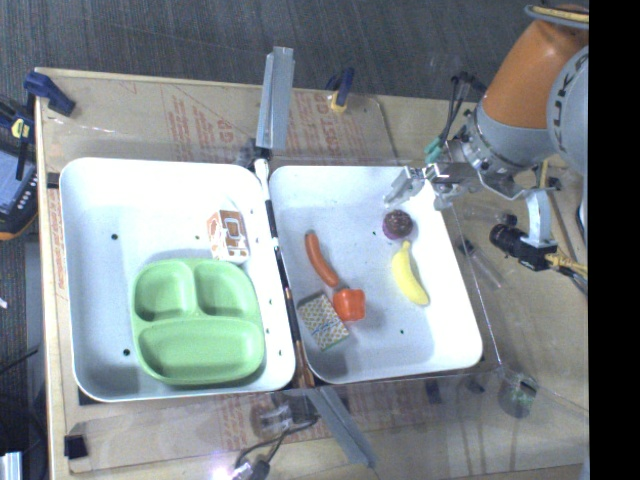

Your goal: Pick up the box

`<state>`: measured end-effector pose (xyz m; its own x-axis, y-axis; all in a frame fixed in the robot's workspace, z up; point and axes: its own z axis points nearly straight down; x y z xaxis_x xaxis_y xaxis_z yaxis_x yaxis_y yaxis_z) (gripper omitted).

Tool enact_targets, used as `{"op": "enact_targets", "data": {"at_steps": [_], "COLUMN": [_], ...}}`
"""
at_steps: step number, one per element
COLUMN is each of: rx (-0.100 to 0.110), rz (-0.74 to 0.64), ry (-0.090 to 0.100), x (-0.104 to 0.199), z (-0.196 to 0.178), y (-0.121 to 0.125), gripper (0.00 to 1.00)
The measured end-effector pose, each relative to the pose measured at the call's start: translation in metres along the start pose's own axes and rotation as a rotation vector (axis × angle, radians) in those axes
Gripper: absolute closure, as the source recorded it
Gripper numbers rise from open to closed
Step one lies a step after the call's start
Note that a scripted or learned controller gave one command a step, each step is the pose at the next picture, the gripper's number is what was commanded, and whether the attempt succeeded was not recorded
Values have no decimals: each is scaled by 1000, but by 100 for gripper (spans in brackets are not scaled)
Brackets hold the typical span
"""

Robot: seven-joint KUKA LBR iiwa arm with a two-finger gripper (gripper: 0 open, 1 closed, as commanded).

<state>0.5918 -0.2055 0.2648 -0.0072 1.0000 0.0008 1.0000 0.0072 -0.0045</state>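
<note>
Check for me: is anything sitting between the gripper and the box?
Yes. The gripper is at the right bin's far edge; the box lies in the left bin. The hot dog and the bins' shared rims lie roughly between them.

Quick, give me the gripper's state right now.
Gripper: over the right bin's upper right corner, holding nothing that can be seen; whether it is open or shut cannot be told.

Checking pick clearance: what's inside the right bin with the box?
The right bin holds the patterned box, an orange block touching it, a sausage, a banana and a dark round item. Anything beneath them is covered.
</note>
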Motion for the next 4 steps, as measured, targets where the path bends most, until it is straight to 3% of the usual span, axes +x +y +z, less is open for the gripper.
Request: {"op": "enact_targets", "data": {"at_steps": [1,2,3,4], "rx": [2,-3,-4,-7], "rz": [-16,-260,-112,-301], "ry": [0,-1,-1,-12], "x": [51,51,39,93], "z": [141,173,172,170], "y": [-47,8,64,3], "gripper": [0,0,0,0]}}
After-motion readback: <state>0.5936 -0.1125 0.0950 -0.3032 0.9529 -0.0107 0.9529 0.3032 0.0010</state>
